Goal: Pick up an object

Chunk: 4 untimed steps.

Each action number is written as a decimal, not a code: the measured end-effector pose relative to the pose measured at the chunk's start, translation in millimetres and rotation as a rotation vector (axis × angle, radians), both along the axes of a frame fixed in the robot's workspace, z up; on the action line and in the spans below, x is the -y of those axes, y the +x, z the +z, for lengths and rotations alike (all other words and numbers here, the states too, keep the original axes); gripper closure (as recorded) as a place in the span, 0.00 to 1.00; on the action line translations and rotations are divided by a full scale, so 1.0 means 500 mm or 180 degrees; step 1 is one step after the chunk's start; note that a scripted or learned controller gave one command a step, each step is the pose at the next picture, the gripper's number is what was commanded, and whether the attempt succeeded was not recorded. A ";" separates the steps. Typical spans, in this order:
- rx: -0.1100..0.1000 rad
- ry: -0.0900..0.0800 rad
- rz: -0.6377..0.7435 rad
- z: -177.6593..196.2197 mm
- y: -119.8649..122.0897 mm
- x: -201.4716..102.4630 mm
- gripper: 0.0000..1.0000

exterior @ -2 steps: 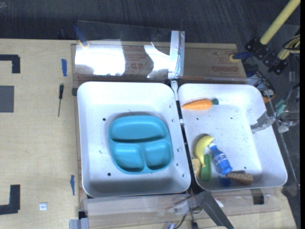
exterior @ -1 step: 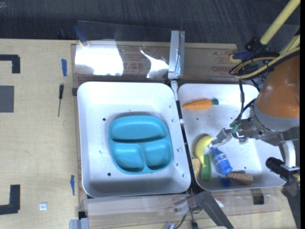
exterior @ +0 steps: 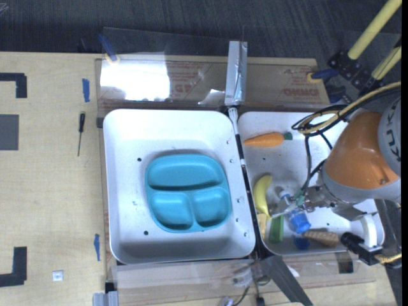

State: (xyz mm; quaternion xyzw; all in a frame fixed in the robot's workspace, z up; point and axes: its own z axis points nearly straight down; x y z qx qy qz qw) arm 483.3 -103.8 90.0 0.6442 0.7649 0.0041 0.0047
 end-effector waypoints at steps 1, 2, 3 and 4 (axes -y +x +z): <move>0.0017 -0.0002 -0.0001 0.021 0.003 -0.001 1.00; -0.0021 0.0014 -0.0825 0.334 -0.004 -0.163 1.00; -0.0060 0.0002 -0.0040 0.185 0.035 -0.140 1.00; -0.0053 0.0007 -0.0463 0.188 0.024 -0.208 1.00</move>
